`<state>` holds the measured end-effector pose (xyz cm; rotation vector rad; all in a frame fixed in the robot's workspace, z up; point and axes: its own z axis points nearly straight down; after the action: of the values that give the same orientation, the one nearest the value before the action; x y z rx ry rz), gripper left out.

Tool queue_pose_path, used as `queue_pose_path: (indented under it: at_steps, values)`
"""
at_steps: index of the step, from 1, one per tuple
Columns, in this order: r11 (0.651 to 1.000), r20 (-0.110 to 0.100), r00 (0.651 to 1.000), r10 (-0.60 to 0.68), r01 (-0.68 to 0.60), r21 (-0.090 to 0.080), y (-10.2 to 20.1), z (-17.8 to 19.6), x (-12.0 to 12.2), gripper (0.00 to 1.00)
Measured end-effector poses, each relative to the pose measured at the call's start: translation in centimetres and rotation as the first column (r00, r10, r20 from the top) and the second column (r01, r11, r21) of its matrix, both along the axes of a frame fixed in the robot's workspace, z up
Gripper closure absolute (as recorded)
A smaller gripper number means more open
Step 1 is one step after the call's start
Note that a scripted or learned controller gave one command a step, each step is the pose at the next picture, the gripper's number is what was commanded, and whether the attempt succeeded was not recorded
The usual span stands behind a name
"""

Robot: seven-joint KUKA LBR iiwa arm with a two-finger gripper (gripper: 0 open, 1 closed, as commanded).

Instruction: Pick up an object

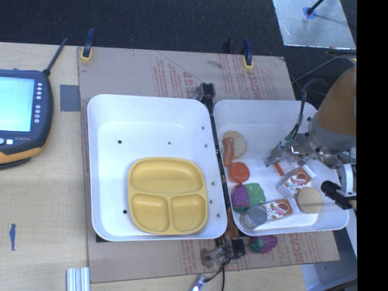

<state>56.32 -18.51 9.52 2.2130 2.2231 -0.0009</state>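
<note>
The gripper (284, 156) hangs at three o'clock in the right bin (267, 111); whether it is parted or closed, I cannot tell. Just below it, at five o'clock, lies a small snack packet (295, 181), probably light, crinkly and slippery, best pinched across its short sides.

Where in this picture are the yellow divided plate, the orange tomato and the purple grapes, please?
yellow divided plate (167, 176): camera view, top compartment.
orange tomato (239, 172): camera view, its centre.
purple grapes (240, 197): camera view, middle of the bunch.

The arm (336, 111) runs off the right edge beside the right bin (267, 111); its gripper (284, 156) is too small and blurred to read.
</note>
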Motion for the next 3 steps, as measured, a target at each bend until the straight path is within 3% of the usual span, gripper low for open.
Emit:
queue_pose_path:
  at_steps: [1, 2, 3]
  values:
    - [1.000, 0.001, 1.000, 0.002, -0.002, -0.003, -0.2, 1.2, 0.1, 1.00]
    - [1.000, 0.001, 1.000, 0.003, -0.003, -0.003, -0.2, 1.1, 0.1, 0.00]
    - [1.000, 0.000, 1.000, 0.005, -0.005, -0.005, -0.3, 2.2, 0.1, 1.00]
